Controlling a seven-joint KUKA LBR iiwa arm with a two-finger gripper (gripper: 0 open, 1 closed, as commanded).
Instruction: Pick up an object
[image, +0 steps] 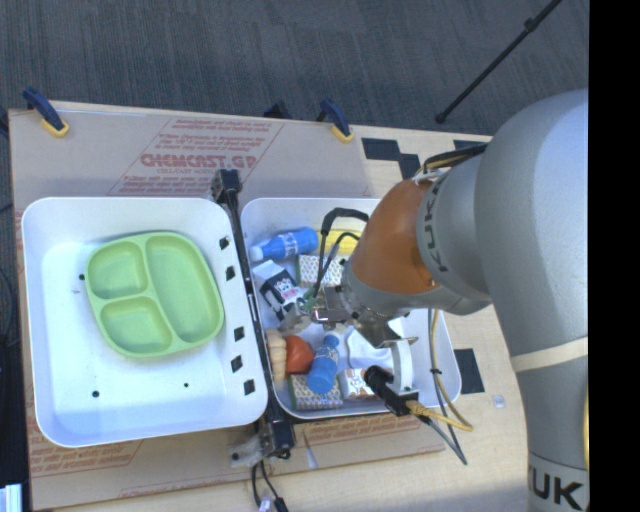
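Observation:
My gripper (318, 306) hangs low over the middle of the right bin (448, 372), below the orange wrist band. It is above a heap of small objects. A blue bottle (284, 245) lies at the bin's far left. A red piece (298, 352) and a blue piece (322, 371) sit just in front of the gripper, beside a tan wooden piece (276, 352). A black and white item (281, 290) lies to the gripper's left. The arm hides the bin's right half.
The left bin (50, 400) holds a green divided plate (152, 293). Patterned packets (316, 398) lie at the right bin's near edge. Black clips run along the divider between the bins (240, 300). Cables trail near the front right (440, 415).

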